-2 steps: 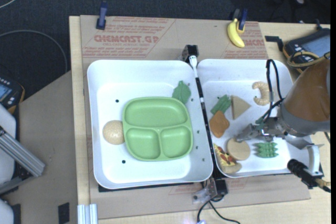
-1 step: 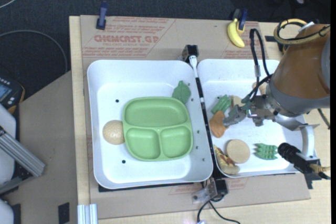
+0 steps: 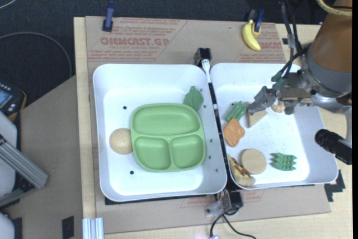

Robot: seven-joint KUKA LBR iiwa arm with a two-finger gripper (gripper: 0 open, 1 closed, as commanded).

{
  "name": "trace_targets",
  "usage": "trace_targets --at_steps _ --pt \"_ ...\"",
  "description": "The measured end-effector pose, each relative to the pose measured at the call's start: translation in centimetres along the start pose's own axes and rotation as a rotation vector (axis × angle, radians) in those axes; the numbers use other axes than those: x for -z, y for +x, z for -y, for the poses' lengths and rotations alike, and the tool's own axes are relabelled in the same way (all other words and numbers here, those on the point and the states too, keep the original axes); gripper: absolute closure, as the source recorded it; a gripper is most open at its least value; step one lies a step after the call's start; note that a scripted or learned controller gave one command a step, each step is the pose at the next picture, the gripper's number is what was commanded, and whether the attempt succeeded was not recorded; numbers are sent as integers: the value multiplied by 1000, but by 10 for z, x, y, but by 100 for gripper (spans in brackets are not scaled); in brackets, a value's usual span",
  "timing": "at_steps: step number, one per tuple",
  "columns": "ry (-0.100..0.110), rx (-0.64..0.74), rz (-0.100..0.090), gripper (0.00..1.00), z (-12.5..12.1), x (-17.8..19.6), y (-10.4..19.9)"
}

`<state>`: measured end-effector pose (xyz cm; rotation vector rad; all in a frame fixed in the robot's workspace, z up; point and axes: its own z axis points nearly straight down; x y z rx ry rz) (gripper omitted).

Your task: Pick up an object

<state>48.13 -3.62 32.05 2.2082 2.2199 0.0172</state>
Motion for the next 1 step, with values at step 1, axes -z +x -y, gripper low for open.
trace_targets --at_steps 1 --pt "11 -3 2 100 1 4 -2"
